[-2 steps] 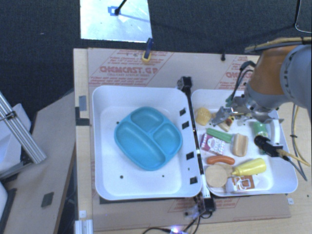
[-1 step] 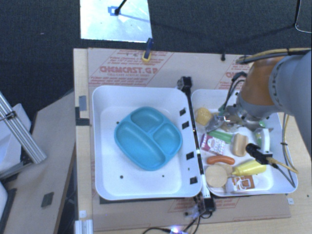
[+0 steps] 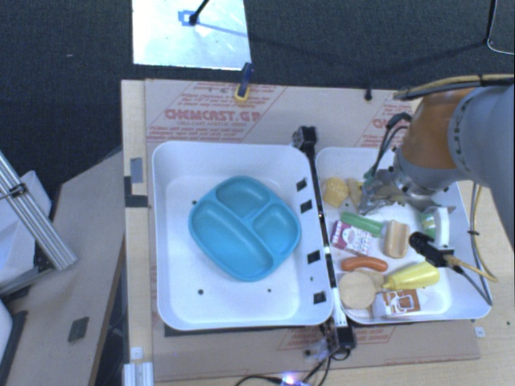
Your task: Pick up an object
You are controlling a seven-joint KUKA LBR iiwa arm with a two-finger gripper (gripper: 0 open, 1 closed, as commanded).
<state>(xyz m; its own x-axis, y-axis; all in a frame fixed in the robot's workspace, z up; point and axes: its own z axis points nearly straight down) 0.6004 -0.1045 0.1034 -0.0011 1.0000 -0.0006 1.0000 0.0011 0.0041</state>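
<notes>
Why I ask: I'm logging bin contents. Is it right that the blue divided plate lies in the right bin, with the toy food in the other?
Not quite. The camera view shows the blue divided plate in the left bin; the toy food lies in the right bin.

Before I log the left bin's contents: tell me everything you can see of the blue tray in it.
The blue tray is a rounded, plastic-looking plate, light blue, moulded into three compartments: one long and two smaller. It lies flat and face up near the middle of the left bin, turned at a slant to the bin's walls. It rests on the bin's floor.
</notes>
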